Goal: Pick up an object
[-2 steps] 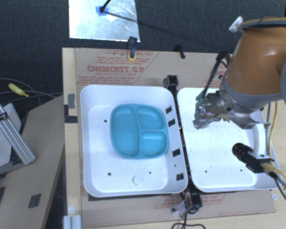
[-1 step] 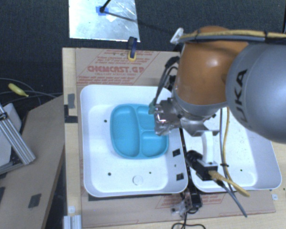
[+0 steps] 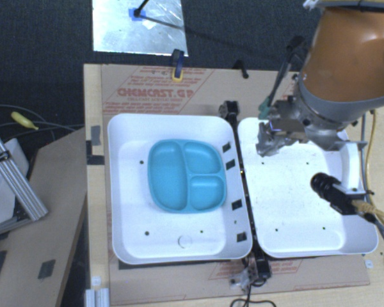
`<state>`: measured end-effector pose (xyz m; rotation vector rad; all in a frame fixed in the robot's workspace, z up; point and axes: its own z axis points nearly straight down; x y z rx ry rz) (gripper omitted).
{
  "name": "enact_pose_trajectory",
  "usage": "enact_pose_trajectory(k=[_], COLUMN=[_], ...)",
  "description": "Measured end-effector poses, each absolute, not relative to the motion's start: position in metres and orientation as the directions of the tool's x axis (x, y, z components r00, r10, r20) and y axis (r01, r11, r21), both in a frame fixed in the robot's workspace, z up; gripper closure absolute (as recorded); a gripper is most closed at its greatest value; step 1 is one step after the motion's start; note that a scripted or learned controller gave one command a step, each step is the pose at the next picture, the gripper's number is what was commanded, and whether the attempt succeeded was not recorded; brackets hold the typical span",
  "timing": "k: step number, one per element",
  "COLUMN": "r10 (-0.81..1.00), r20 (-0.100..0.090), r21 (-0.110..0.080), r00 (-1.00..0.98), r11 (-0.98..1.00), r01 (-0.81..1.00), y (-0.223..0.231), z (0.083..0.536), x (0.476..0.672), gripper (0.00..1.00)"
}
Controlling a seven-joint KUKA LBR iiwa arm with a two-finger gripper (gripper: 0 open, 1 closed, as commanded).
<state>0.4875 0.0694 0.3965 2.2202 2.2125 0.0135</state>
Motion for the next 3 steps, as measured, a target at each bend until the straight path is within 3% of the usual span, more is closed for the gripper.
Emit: enact_pose_trajectory(k=[1,2,3], r10=[1.000,1.000,1.000], r20=[0.004,0.002,-0.001], r21=[0.006,0.010,-0.001], r00=[-0.011,0.004,0.002], r11=[0.011,-0.004,-0.002], r01=[1.000,1.000,1.000], y=[0.154,0.089,0.071], z=[0.434,0.502,0.451], x=[0.487,0.487,0.487], gripper=[1.00,1.00,1.00])
